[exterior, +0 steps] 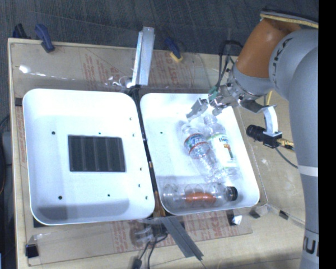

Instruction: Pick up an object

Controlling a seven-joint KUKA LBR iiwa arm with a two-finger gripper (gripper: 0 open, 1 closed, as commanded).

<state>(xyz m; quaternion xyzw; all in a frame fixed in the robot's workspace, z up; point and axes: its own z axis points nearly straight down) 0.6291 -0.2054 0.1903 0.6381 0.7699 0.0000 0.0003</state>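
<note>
Right now my fingers (206, 106) hover at the right bin's (157, 150) one o'clock corner, above the clear bottles (200, 147); whether they're spread, I cannot tell. I should centre on one bottle's body before descending.

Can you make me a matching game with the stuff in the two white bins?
Things:
1. dark ribbed rectangular panel
2. clear plastic bottle with a black cap
3. clear plastic bottle with a blue label
4. gripper

Places:
A. middle of the right bin
B. top of the right bin
C. floor of the left bin
D. lying along the right bin's bottom edge

Pairs: 1-C, 2-D, 3-A, 4-B
</note>
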